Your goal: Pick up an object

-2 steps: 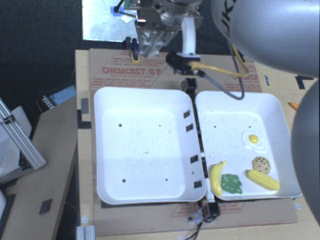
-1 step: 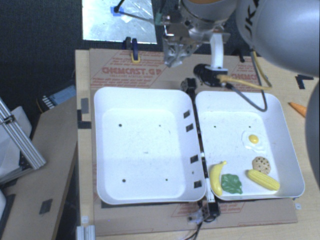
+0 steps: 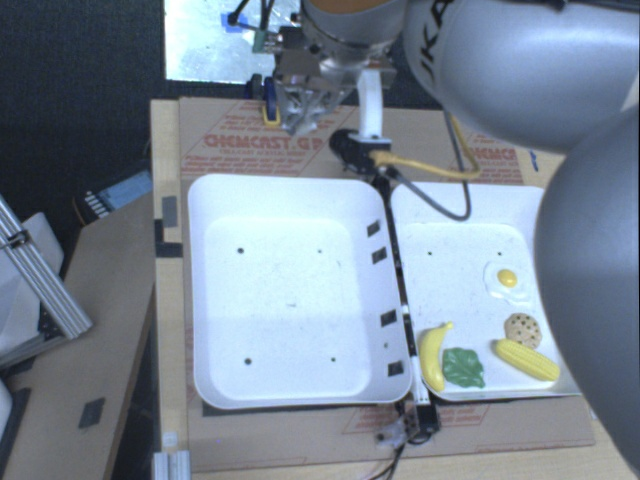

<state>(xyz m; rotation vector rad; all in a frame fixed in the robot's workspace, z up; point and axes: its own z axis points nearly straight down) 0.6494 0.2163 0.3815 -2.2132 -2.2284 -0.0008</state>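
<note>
Several toy foods lie in the right bin (image 3: 470, 238), near its front right corner: a fried egg (image 3: 507, 280), a round cookie (image 3: 521, 328), a yellow corn cob (image 3: 526, 360), a banana (image 3: 433, 356) and a green leafy piece (image 3: 463, 367). My gripper (image 3: 298, 108) hangs high beyond the far edge of the left bin (image 3: 280, 298), over the cardboard, far from all the food. The arm's big grey body covers the right side of the right bin.
Brown cardboard (image 3: 250, 143) lies under both bins. A black cable (image 3: 440, 203) droops over the far part of the right bin. An aluminium rail (image 3: 40, 278) and a brown board stand at the left, off the bench.
</note>
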